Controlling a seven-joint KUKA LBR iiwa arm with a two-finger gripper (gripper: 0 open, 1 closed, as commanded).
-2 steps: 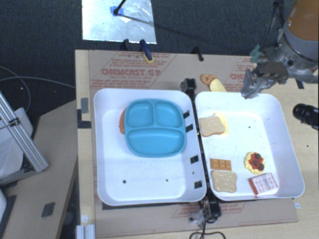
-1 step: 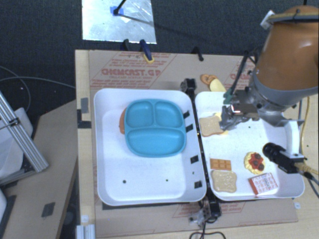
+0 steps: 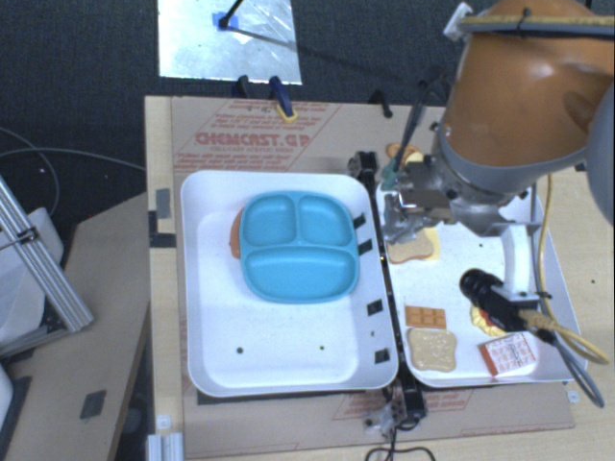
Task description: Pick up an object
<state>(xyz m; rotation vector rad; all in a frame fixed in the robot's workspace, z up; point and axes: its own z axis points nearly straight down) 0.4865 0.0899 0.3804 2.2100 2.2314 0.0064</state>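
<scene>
Toast slice [image 3: 418,250] is the likeliest target. It lies flat on the floor of the right bin [image 3: 466,257], close to the wall shared with the left bin [image 3: 288,344], and its upper part is hidden under the pincer [image 3: 402,221]. The pincer hangs directly over that edge of the slice, low in the bin. The bulk of the wrist hides how it stands, so I cannot tell whether it is spread or pressed together, and nothing can be seen held in it.

The slice looks like a thin, pale play-food piece with a darker crust line. It is probably light and fairly stiff, perhaps slightly spongy, and not fragile. Lying flat, it offers little height to grip, so the best hold is likely across its narrow width, pinching two opposite crust edges. The near wall leaves little room on that side.

Further down the same bin lie a waffle square [image 3: 426,317], a bread slice [image 3: 432,351] and a red-and-white packet [image 3: 509,353], all apart from the toast. A blue divided plate [image 3: 298,248] sits in the left bin.
</scene>
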